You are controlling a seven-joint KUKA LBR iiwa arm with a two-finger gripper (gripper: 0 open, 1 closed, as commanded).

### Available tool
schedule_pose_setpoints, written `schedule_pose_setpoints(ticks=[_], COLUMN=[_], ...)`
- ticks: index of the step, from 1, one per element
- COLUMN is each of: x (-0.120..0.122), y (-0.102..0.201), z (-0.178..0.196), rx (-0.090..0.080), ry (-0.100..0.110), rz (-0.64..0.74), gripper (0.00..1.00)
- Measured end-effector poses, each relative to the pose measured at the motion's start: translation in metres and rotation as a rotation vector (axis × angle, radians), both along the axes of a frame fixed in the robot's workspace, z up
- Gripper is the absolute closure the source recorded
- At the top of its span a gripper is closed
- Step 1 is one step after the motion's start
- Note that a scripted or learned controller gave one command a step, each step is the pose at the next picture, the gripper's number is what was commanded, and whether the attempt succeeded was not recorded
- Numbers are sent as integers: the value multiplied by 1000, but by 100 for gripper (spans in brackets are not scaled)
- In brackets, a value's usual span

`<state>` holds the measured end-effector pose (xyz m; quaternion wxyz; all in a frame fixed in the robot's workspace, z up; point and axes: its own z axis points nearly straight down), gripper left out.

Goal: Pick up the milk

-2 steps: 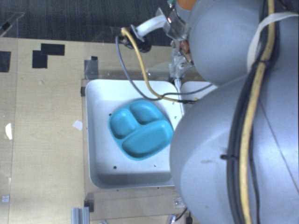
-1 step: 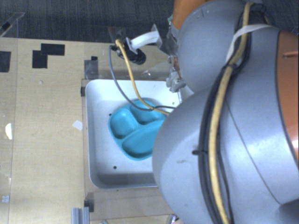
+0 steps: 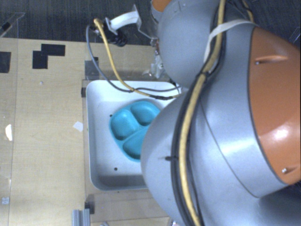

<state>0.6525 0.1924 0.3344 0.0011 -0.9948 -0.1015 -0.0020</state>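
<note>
My grey arm (image 3: pixel 211 126) with its orange band (image 3: pixel 277 107) looms close to the camera and covers the right and centre of the view. It hides most of a white bin (image 3: pixel 96 126). In the bin's uncovered left part lies a light blue object with three rounded lobes (image 3: pixel 130 126), partly tucked under the arm. A yellow cable (image 3: pixel 110 60) and a black cable (image 3: pixel 141 92) run from the arm over the bin's far edge.
The wooden bench top (image 3: pixel 42 140) stretches to the left of the bin, with black square marks (image 3: pixel 47 54) near its far edge. A white clip (image 3: pixel 123 20) holds the cables at the top. Dark floor lies beyond the bench.
</note>
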Motion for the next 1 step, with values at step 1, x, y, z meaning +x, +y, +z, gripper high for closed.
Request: schedule_pose_setpoints(ticks=[1], x=[10], y=[42], z=[102], rx=[0], ry=[0], rz=[30], gripper=[100])
